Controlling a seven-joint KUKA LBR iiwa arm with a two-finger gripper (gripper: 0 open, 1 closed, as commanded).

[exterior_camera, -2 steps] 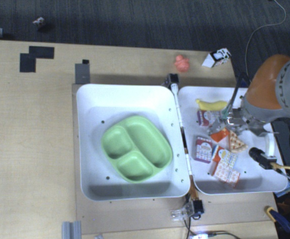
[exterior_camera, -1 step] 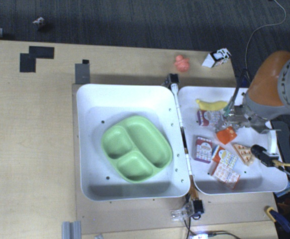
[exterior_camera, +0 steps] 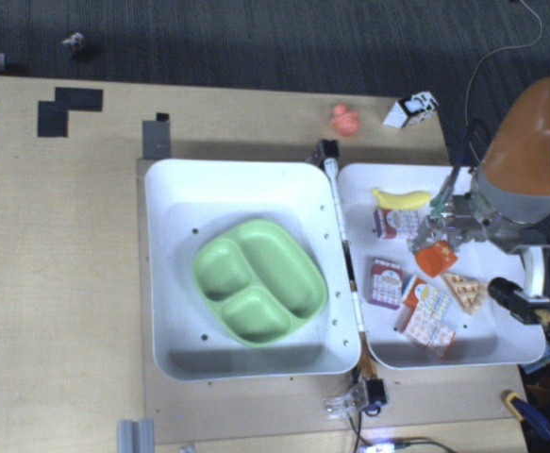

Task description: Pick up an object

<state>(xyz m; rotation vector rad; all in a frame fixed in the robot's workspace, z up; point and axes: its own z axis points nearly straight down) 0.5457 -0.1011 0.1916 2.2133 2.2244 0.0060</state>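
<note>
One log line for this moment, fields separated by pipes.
pincer over right bin | orange piece just below | banana beside | green divided plate in left bin

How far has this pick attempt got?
Early stage. The gripper is down in the right bin, above the orange piece beside the banana. No object is visibly lifted; the grasp and lift remain. The green tray sits untouched in the left bin.
</note>
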